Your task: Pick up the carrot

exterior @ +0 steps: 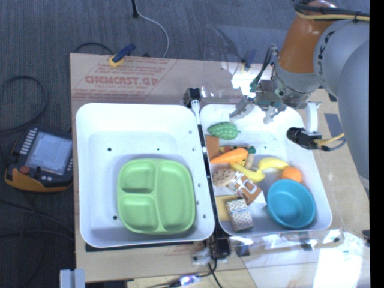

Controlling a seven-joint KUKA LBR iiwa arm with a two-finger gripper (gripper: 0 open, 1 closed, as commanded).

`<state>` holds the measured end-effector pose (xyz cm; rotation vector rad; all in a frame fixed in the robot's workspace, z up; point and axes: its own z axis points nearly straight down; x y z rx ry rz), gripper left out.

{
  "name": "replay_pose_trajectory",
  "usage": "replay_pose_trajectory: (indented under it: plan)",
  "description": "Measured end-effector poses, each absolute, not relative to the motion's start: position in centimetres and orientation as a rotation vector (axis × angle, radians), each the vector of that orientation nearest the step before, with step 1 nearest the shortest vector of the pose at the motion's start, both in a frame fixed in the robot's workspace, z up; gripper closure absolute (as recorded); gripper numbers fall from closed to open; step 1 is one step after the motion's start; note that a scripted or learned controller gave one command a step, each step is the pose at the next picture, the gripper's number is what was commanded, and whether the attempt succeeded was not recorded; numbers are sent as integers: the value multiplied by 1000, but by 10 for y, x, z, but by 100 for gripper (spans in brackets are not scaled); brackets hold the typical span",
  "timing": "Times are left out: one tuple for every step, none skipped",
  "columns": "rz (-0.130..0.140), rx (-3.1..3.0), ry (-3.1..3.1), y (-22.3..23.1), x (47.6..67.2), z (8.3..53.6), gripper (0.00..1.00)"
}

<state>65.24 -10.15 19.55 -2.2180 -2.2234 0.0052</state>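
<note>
- Gripper (258, 110): hovering over the far end of the right bin (321, 188), jaws standing apart, gripping nothing.
- Carrot (230, 156): lying on its side in the right bin, below and slightly left of the jaws, well apart from them.
- Green leafy item (222, 129): sitting just left of and below the jaws, between them and the carrot.
- Banana (273, 163) and orange (292, 174): resting below the jaws, right of the carrot.
- Blue bowl (290, 203): sitting farther below, toward the near right corner.
- Patterned boxes (239, 213): crowding the space below the carrot.
- Green divided plate (157, 195): lying in the left bin (96, 131), far left of the jaws.
</note>
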Motion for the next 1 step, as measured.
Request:
replay_pose_trajectory:
  plan:
    - [-11, -1951, -2483, -103, 615, 104, 0]
